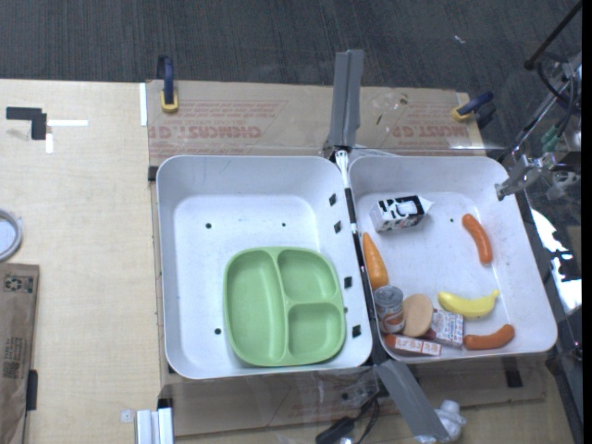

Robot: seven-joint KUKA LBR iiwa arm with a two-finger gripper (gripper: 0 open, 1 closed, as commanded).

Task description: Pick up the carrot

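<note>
At the far right edge of the picture, the pincer hangs by the rim of the right bin, and I cannot tell how it is set. The carrot lies well off to the pincer's left, across the bin, against the wall next to the left bin. A can sits just past its thin end. The carrot is not picked up yet. Reaching over, going down and grabbing are all left to do.
</note>
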